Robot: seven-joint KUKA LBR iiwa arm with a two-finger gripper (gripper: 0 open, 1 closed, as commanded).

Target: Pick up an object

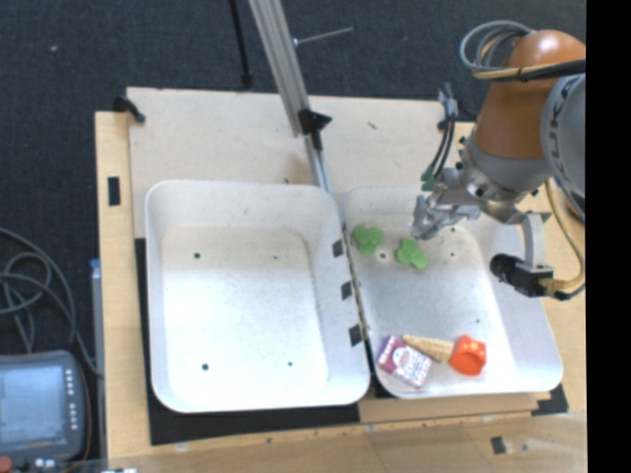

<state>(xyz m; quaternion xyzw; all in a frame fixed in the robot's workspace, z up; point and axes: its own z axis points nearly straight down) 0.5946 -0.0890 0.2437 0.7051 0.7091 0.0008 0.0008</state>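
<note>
Currently the gripper (426, 227) hovers low in the right bin (513, 304); its state cannot be determined. Two green objects (411, 254) lie near its 6 to 9 o'clock. At the bin's 6 o'clock edge rest a patterned packet (404, 361), a cone (429, 345) and an orange object (468, 355).

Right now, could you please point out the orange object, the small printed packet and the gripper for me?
orange object (469, 355): camera view, centre of its body, near the right bin's front edge.
small printed packet (404, 362): camera view, middle of its top face.
gripper (426, 227): camera view, at its fingertips, above the right bin.
</note>
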